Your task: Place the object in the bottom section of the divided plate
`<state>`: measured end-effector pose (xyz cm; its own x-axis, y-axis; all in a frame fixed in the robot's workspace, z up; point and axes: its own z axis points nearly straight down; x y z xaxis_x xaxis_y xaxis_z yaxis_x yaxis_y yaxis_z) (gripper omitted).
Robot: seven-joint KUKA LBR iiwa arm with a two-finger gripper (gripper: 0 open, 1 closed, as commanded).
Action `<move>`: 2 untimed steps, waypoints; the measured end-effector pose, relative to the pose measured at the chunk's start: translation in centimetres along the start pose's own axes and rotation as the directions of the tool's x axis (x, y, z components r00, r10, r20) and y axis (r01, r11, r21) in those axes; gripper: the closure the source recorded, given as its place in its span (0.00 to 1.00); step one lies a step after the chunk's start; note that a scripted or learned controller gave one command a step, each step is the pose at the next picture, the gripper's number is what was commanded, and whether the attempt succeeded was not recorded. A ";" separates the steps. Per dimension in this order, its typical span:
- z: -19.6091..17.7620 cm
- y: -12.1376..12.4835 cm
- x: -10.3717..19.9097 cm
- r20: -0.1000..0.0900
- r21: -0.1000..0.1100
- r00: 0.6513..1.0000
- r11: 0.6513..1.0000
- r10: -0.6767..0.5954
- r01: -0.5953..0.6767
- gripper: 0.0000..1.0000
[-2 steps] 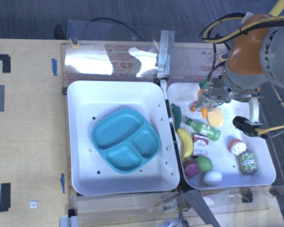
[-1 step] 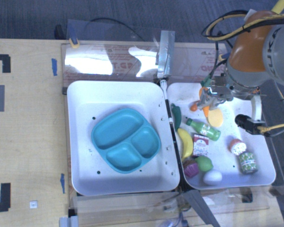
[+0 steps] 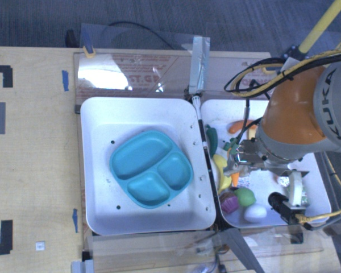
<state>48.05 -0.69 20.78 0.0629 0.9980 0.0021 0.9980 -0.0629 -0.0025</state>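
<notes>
The blue divided plate (image 3: 152, 168) is lying in the left white bin (image 3: 96, 152), its sections bare, while candidate objects are crowding the right bin (image 3: 324, 201) beside it: a yellow banana-like piece (image 3: 219, 166), a green ball (image 3: 245, 197), a purple piece (image 3: 229, 203), a white egg (image 3: 254, 212). The hand (image 3: 238, 155) is hovering right of the plate, over that heap; I cannot tell how it is set. Picking well is probably meaning isolating one item first.

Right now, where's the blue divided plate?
The blue three-section plastic divided plate lies in the middle of the left white bin, across the divider from the right bin's toy food pile under the arm.
</notes>
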 end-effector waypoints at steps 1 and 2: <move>1.4 5.0 9.4 0.001 0.000 1.000 1.000 0.007 -0.007 1.00; 1.3 5.0 9.1 0.002 -0.002 1.000 1.000 0.012 -0.012 0.00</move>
